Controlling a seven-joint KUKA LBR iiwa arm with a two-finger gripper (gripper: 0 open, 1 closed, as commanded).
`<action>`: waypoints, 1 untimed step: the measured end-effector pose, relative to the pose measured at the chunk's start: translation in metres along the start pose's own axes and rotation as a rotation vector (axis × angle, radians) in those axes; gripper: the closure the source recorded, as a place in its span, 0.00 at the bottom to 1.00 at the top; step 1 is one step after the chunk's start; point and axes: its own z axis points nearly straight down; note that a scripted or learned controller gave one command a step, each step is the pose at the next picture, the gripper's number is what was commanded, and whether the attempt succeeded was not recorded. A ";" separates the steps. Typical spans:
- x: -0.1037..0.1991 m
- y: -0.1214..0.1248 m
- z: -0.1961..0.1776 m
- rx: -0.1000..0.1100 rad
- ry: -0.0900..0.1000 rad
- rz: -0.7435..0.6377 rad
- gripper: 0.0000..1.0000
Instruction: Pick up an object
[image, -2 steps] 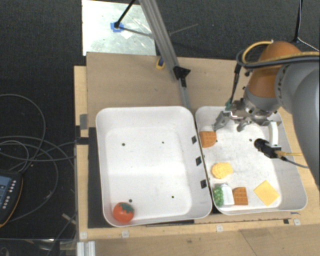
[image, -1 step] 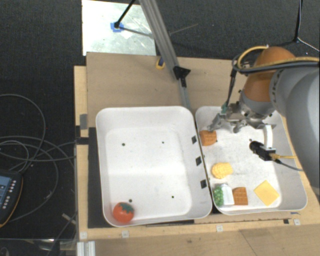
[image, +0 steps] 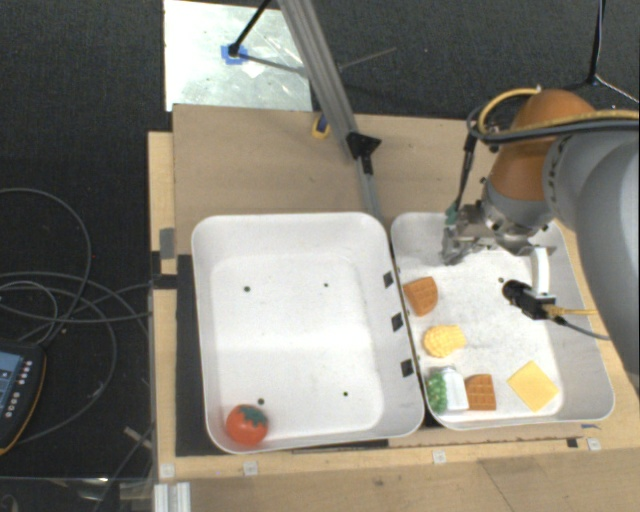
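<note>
The right bin (image: 590, 400) holds several toy foods: an orange bread piece (image: 421, 295), a yellow corn piece (image: 443, 341), a green-and-white item (image: 443, 389), a brown waffle (image: 480, 392) and a yellow cheese slice (image: 532, 385). A red tomato (image: 246, 425) lies in the near left corner of the left bin (image: 290, 235). My gripper (image: 457, 247) hangs over the far left part of the right bin, above and behind the bread piece, apart from it. Nothing shows between its fingertips.
A grey pole (image: 330, 80) slants down to the bench between the two bins at the back. Black clips (image: 396, 322) sit along the seam where the bins meet. Cables lie on the floor at the left.
</note>
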 end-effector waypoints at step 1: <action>0.008 0.009 -0.052 -0.001 0.000 -0.003 1.00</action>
